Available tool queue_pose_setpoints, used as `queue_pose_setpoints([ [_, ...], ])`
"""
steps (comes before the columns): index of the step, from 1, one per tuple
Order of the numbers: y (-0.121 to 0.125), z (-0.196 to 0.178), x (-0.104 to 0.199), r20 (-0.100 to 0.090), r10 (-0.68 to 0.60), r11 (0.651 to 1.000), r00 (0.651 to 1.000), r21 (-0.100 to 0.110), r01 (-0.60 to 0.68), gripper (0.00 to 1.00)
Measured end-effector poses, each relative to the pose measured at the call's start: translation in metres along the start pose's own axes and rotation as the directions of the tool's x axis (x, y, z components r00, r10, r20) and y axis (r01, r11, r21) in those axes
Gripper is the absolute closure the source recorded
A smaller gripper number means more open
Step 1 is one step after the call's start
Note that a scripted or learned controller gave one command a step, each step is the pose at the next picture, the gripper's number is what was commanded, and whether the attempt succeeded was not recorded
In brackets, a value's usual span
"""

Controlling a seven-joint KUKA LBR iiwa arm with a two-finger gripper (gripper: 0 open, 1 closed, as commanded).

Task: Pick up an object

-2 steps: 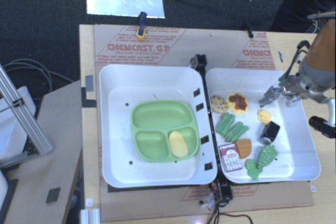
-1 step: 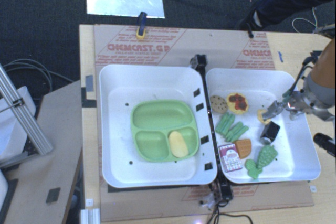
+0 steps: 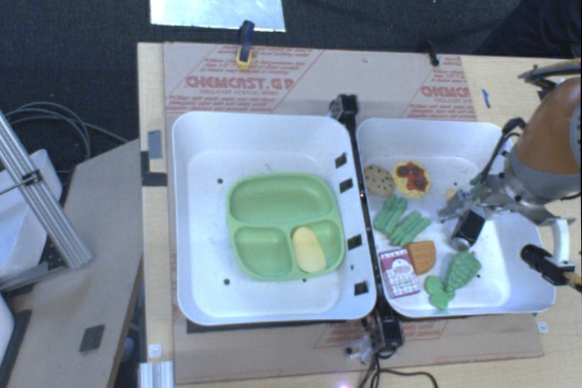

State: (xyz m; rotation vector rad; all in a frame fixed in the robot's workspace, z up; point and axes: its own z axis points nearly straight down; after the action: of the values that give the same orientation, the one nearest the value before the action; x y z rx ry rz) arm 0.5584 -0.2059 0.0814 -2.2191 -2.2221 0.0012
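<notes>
Hanging low over the right shallow white bin (image 3: 491, 139) with the grey gripper (image 3: 459, 213), just beside the green plastic bean pods (image 3: 400, 221) and near the flat orange cracker square (image 3: 421, 255), presumably to reach a pick candidate. Jaw opening: cannot tell.

The one legible marking is red lettering on the tan sheet (image 3: 309, 68) that lies under both bins. Behind the left bin (image 3: 264, 118) it reads "CHEMCAST", followed by what looks like "GP". The same red word repeats behind the right bin (image 3: 427, 124), where it is fainter and partly cut off. Finer red lines above and below each word are too small to read. A small red-and-white packet (image 3: 400, 273) in the right bin carries print that is likewise too small to read.
</notes>
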Motion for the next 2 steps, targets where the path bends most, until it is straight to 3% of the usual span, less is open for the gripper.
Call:
queue_pose_setpoints([
  [1,0.019,-0.055,-0.001,0.003,-0.003,1.000,1.000,-0.008,0.003,0.00],
  [2,-0.007,-0.001,0.000,-0.001,0.001,1.000,1.000,0.001,-0.001,0.00],
])
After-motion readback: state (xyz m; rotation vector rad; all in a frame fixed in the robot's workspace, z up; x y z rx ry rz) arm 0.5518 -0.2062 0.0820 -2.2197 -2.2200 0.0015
